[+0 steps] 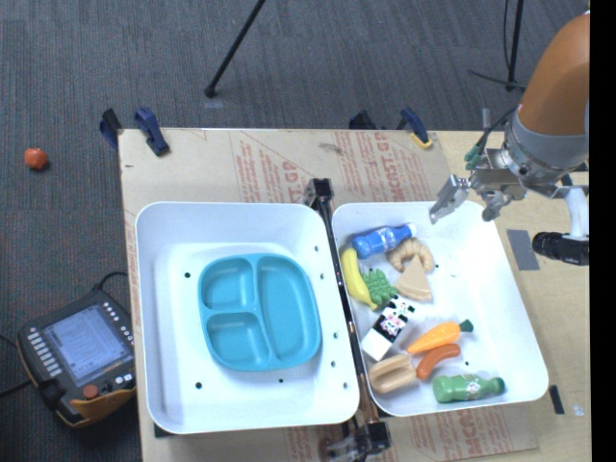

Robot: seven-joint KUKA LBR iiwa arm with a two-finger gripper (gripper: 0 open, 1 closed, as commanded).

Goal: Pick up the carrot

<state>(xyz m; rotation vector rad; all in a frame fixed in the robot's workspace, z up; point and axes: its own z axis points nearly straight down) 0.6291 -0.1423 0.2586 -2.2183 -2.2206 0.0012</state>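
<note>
The hand [465,200] hovered spread; the carrot [435,336] well below looked light, stiff, slick, best pinched mid-body.

Glossy plastic carrot [440,335], smooth bin [515,301]

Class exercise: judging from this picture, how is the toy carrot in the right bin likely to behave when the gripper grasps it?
The carrot looks like moulded plastic, so probably stiff and light. Its tapered, rounded shape may slip or roll. The sausage lying alongside could get nudged.
</note>
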